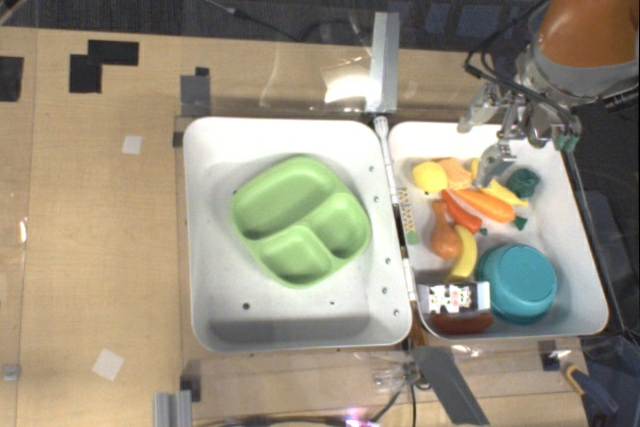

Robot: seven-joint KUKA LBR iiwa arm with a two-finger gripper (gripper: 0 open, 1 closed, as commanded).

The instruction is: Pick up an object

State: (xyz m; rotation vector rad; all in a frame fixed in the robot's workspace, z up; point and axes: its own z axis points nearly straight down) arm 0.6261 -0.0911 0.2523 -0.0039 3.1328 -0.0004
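Two bins — green tray [300, 220] left, toy food [470, 205] right — jaws' state unclear.

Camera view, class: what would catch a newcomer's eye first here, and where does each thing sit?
The big green divided plate stands out first, lying alone in the left bin. Next comes the crowded right bin: a teal bowl at its near end, with a yellow lemon, an orange carrot and a banana heaped behind it. The end effector hangs over that heap under the arm's orange band.
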